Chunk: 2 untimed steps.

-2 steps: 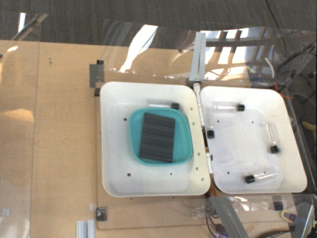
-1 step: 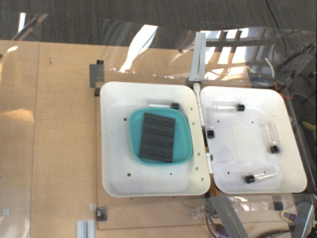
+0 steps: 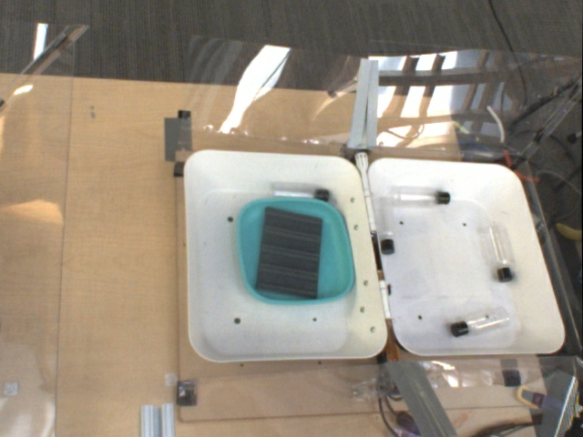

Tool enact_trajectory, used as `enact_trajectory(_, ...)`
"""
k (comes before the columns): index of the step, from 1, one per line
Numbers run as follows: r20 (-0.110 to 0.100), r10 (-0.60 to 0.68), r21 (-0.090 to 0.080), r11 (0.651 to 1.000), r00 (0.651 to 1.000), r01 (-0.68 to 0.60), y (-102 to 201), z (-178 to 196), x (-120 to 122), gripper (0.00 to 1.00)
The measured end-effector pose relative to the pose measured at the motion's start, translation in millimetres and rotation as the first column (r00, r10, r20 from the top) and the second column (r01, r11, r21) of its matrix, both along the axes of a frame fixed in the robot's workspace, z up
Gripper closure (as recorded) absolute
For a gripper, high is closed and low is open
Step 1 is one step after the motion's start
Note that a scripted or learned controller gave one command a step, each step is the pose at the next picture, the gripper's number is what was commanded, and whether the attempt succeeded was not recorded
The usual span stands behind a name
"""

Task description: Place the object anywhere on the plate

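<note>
A teal plate [image 3: 339, 260] lies in the left white bin [image 3: 209, 271]. On it rests a dark grey ribbed rectangular block [image 3: 290, 253], lying flat and filling most of the plate's middle, its long side running front to back.
The right white bin [image 3: 533, 326] holds several clear tubes with black caps: one at the back [image 3: 419, 195], one at the right [image 3: 500, 251], one at the front [image 3: 477, 325]. Another tube [image 3: 299, 191] lies behind the plate. Cables and metal framing stand at the right and back.
</note>
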State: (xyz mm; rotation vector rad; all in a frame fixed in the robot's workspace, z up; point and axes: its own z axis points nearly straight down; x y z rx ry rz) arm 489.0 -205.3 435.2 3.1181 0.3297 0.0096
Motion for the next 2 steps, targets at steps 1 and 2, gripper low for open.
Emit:
enact_trajectory(1,0.000,0.000,0.000,1.000,1.000,0.000,0.1,0.1,0.0,0.00)
enact_trajectory(2,0.000,0.000,0.000,1.000,1.000,0.000,0.1,0.2,0.0,0.00)
